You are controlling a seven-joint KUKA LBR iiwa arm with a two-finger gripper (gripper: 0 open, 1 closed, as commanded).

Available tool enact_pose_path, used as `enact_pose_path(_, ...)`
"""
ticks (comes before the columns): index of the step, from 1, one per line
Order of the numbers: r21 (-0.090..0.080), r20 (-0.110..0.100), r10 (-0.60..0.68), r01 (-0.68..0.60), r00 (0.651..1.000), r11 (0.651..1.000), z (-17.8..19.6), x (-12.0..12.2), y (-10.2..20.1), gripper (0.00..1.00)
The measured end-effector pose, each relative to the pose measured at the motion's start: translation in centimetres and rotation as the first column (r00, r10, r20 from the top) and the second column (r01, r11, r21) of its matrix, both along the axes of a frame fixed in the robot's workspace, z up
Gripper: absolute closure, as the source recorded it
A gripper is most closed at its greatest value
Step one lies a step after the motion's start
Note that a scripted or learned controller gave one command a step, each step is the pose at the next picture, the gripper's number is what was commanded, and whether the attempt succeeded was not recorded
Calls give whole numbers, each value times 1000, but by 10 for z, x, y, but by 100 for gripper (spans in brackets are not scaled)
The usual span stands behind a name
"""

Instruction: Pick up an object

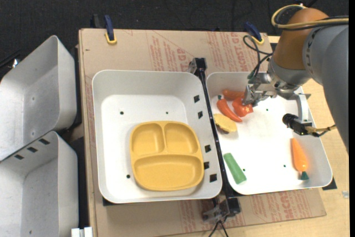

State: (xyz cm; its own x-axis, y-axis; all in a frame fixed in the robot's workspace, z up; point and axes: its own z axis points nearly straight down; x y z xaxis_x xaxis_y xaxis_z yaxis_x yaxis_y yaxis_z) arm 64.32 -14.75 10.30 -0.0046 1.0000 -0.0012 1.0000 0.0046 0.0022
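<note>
Red pepper (236, 107) lies in the right bin (319, 175), just beside the yellow toy food (225, 124); the gripper (248, 98) sits right over it, its grip impossible to judge. It looks light, stiff, glossy plastic, likely slippery; pinch across its narrow middle.

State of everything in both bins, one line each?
Yellow divided plate: flat in left bin.
Red pepper: in right bin, beneath gripper.
Yellow piece: lying by the divider.
Green piece: lying flat, apart.
Carrot: lying near right rim.
Gripper: low over the pepper; grasp unclear.
</note>
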Motion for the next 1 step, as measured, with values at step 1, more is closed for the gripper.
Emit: enact_pose_path(1, 0, 5, -1, 1, 1000, 1000, 63, 8, 1, 100)
